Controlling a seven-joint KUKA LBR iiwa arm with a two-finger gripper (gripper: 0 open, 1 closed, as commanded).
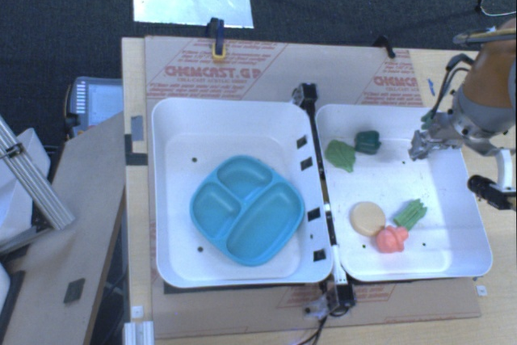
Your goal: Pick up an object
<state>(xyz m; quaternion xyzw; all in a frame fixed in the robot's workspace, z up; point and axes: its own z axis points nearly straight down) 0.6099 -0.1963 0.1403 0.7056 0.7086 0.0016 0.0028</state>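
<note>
Toy foods lie scattered in the right bin (pixel 464 198), and each is placed here against the tan round piece (pixel 367 217), a flat disc near the bin's front. Touching that disc on its front right edge is a pink lumpy toy (pixel 392 239). Just right of the disc, tilted, lies a light green ribbed toy (pixel 411 212) whose lower end meets the pink one. Well behind the disc, toward the bin's far side, a green leafy toy (pixel 340 155) rests near the divider, and a dark green pepper-like toy (pixel 367 141) sits just beyond it, close beside it.

Far right and behind the disc, the pincer (pixel 419 146) hangs over the bin's rear right part, below the grey arm with its orange band (pixel 494 77). Nothing is visible between its tips; how far they are spread cannot be told from this angle. It is well apart from every toy.

Left of the disc, across the divider, the left bin (pixel 174 133) holds a blue sectioned plate (pixel 246 209) with three compartments. Both bins rest on a table (pixel 339 65) covered by printed cardboard.
</note>
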